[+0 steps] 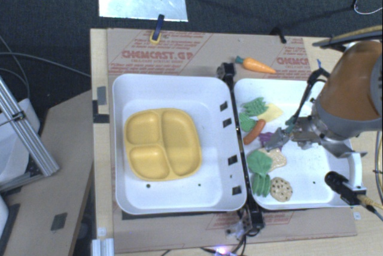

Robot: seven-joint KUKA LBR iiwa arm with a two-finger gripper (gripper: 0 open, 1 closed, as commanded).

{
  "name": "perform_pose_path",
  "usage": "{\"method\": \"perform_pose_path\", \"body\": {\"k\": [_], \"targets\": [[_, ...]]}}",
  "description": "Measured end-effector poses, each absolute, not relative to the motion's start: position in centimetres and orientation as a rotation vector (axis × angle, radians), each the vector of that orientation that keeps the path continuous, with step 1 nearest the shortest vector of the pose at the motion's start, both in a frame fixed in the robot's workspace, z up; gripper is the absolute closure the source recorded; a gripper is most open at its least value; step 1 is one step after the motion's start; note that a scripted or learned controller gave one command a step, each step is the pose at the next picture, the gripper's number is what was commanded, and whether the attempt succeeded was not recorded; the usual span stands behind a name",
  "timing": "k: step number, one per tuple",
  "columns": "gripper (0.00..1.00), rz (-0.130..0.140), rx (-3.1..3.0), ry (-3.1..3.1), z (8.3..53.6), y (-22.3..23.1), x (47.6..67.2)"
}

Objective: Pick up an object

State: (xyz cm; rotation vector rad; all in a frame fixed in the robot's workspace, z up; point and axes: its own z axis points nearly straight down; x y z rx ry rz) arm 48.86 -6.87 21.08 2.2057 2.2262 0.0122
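On the left of my counter (102, 63) I see the left bin (128, 90). A yellow plate (161, 144) with three hollow parts sits in it, and there is bare white floor all around the plate. A row of black clips (230, 123) runs down the wall where the two bins meet.

Next comes the right bin (311, 189). The toy foods all crowd its left side, close to that wall. From the top down I see a green leafy piece (254, 107) next to a pale yellow slice (273, 112), then a small orange carrot (254, 131) that slants from low left up to the right. Below it lie a purple piece (276, 139), a pale cracker (277, 159), more green pieces (259, 172) and a round cookie (280, 189). They touch each other or nearly do, so there is little room between them.

The claw (286, 135) is low over the purple piece, right at it. I cannot tell if the claw is wide or narrow, or if it holds anything. The grey and orange arm (353, 93) covers the bin's right side.

The bin floor to the right of the foods is bare. Another big carrot (256, 64) lies on the counter above the bins, its tip pointing right.
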Motion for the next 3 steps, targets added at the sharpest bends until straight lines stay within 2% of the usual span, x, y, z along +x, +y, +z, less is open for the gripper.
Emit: {"method": "perform_pose_path", "body": {"k": [1, 2, 3], "targets": [[0.00, -0.001, 2.223, 2.222, 11.9, -9.3, 48.6], [0.00, 0.013, 2.216, 2.216, 8.7, -10.4, 49.0], [1.00, 0.015, 2.212, 2.215, 9.9, -10.4, 49.1]]}}
